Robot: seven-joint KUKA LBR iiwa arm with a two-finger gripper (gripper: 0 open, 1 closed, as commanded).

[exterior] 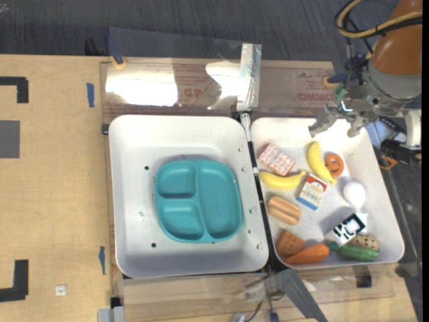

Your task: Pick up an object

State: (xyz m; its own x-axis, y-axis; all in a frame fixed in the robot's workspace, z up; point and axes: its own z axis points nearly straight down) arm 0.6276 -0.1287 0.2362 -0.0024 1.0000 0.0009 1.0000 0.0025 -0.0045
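Right white bin (385, 180), banana (320, 161) below spread fingers (322, 124)

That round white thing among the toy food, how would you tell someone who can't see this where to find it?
Look in the right-hand shallow white bin, the one crowded with toy food, and go to its right side. The smooth white egg-shaped ball lies just below the orange ring-shaped doughnut. It is the only plain white, unmarked piece there.
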